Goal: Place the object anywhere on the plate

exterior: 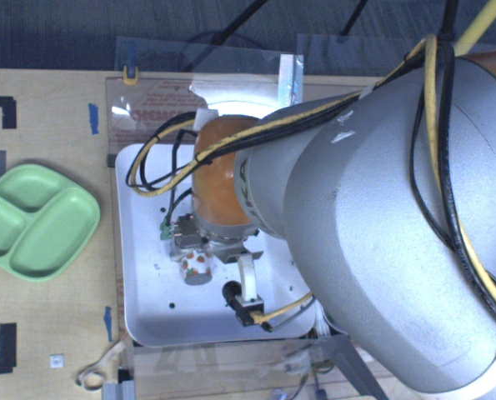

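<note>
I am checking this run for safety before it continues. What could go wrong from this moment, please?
1. The small object lies in the white bin just under the wrist. The arm hides the gripper, so a grasp cannot be confirmed; it may miss.
2. The green plate sits outside the bin on the bench, so the object must clear the bin wall and could drop on the way.
3. The yellow cable loops loosely near the wrist and might snag.

Wooden bench (64,323) bearing green plate (37,220), white bin (139,307).
</note>
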{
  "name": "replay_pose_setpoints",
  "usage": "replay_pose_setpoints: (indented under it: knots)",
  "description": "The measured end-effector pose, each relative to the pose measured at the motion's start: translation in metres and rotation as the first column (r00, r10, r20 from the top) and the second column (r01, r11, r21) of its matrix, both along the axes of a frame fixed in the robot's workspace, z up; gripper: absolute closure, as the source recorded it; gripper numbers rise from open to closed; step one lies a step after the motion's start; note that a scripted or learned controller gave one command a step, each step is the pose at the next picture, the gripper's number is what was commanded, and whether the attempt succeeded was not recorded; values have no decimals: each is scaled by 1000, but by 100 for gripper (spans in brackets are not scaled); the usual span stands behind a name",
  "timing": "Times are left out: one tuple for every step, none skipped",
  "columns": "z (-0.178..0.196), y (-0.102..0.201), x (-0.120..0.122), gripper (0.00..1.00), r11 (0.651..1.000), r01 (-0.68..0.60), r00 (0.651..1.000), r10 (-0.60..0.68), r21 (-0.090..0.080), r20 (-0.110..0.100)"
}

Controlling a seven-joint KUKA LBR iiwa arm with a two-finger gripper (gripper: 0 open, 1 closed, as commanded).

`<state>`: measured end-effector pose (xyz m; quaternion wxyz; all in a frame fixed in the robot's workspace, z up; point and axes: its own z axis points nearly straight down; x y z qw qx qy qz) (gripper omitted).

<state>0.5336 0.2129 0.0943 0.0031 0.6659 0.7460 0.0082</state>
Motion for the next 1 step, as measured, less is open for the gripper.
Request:
replay_pose_setpoints:
  knots:
    - [-1,-1,73,100,920,392,920,-392,3,-3]
